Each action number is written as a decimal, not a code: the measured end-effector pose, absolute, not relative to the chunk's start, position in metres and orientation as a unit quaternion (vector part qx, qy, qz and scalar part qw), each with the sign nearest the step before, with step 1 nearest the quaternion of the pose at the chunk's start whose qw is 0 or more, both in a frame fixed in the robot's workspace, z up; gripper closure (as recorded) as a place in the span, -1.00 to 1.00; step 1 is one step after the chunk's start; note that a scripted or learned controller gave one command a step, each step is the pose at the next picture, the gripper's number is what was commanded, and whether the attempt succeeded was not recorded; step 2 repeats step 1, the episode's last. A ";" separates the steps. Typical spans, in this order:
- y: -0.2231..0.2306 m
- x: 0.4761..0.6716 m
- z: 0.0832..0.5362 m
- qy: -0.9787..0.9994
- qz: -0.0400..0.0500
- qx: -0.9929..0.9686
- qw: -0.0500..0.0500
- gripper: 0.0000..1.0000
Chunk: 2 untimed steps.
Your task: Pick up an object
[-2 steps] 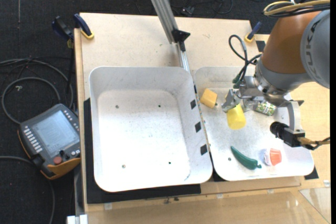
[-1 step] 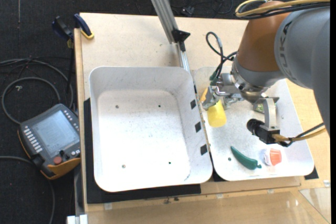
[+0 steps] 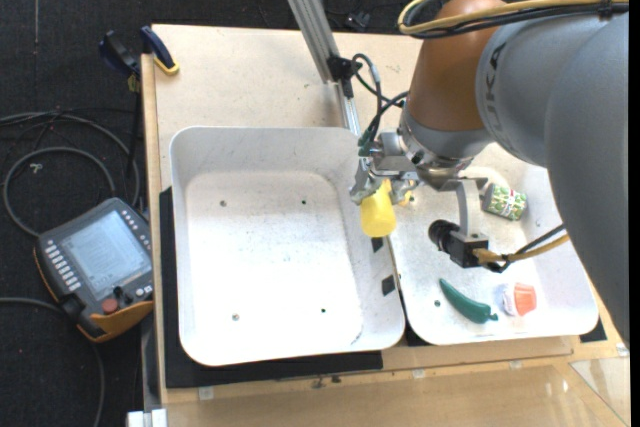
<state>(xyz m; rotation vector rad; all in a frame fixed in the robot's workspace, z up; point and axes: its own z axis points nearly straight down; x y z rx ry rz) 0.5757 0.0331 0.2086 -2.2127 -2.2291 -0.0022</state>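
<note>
Yellow object [image 3: 378, 214] pinched at its top between closed tool [image 3: 381, 183] fingers, hanging above the ridge where left bin [image 3: 200, 165] meets right bin [image 3: 560, 310]. Long axis near vertical, free end pointing down. Shallow top-only grip: likely to slip or swing loose under a quick move, dropping onto the ridge. Farther right: green piece [image 3: 467, 301], orange piece [image 3: 520, 297], green-white piece [image 3: 503, 203].

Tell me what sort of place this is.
Most likely a robotics lab: a grey arm works over two white bins on a wooden bench, with a handheld control pendant and loose cables on the dark carpet.
</note>
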 end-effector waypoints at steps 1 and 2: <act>0.093 0.598 0.219 -0.710 -0.002 -0.704 0.000 1.00; 0.093 0.598 0.219 -0.710 -0.002 -0.704 0.000 1.00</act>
